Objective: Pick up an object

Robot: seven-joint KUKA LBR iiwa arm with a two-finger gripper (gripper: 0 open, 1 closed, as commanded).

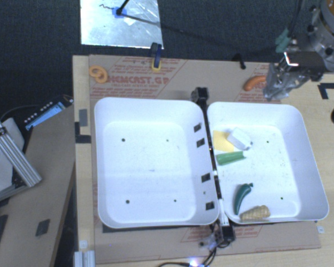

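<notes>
White plastic forms the two shallow bins that sit side by side on the surface (323,127), joined along a dark central seam fitted with small black clips. The left bin (108,113) shows a bare floor marked by a few dark specks. The right bin (309,149) carries all the loose objects, grouped toward its left wall. Near the upper left of this bin lies a yellow flat piece (221,142), with a white block (239,138) resting across its right edge. Just below them lies a green cylindrical piece (230,158), set nearly horizontal. Further down, close to the near rim, a dark green pepper-shaped object (242,196) lies at a slant, and beside its lower end rests a tan ridged cone (254,212).

The arm enters from the upper right. Its end effector (278,88) hangs above the surface just beyond the far rim of the right bin, well apart from every object inside the bin. Whether it is open or closed cannot be told from this angle, and nothing is seen in its grip. An orange object (254,83) lies on the surface just to its left. A pretzel-shaped ring (98,74) rests near the far left corner of the brown board (133,79) beneath the bins.
</notes>
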